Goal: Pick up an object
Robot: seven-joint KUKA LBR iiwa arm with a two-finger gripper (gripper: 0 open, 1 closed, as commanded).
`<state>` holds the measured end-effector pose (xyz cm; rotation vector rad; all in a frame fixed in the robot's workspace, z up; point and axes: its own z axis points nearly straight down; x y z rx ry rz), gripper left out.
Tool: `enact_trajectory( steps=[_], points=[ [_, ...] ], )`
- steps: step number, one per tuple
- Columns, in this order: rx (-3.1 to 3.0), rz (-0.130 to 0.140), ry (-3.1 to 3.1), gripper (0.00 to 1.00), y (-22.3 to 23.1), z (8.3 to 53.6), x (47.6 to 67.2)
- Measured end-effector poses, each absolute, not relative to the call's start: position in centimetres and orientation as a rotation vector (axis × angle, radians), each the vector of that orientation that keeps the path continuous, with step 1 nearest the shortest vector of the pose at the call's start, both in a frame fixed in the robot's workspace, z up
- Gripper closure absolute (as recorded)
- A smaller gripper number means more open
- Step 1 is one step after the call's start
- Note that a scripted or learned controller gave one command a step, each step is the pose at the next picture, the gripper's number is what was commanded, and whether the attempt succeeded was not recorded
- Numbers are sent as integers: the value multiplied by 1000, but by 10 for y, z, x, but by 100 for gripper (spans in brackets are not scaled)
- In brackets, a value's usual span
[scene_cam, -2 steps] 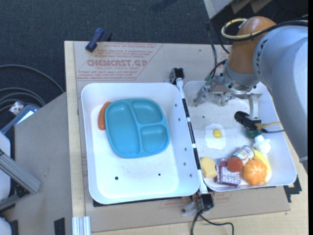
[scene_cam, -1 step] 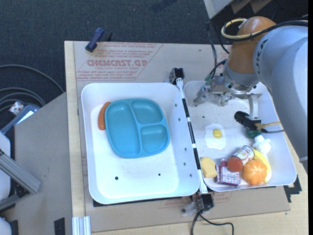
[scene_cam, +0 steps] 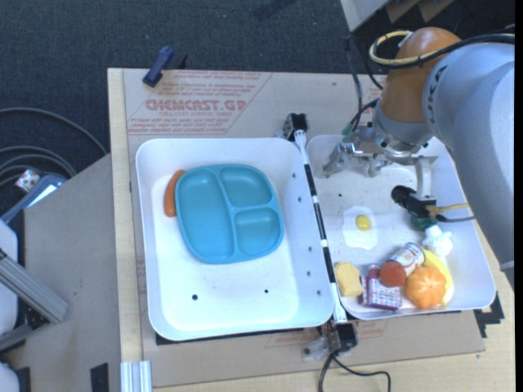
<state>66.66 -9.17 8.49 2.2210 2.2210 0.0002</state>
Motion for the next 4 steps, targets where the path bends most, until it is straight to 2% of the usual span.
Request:
enact_trajectory(
  steps=[4],
  points=[
    [2221,0,2222,0,-91,85,667]
  ],
)
